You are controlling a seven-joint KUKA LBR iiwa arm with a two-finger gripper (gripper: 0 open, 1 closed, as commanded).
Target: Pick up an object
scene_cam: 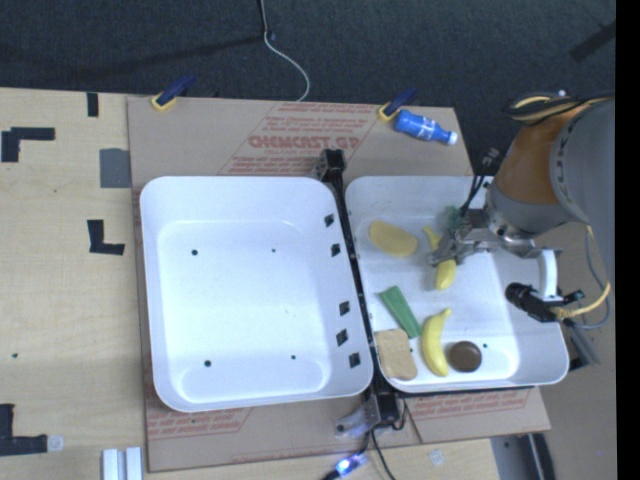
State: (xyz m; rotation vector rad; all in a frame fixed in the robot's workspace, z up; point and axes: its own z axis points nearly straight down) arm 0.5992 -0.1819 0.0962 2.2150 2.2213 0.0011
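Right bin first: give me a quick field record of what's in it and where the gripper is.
right bin: shallow white bin, holds all items listed
gripper: two-finger gripper, low over the bin's middle
under gripper: small yellow piece, grasp not confirmed
upper left: pale yellow rounded lump
centre: flat green strip
near edge: tan flat slice, yellow banana, brown round disc
outside bin: blue bottle on the cardboard

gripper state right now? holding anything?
Gripper: down in the right white bin, at a small yellow object; whether it is open, shut or holding it cannot be told.
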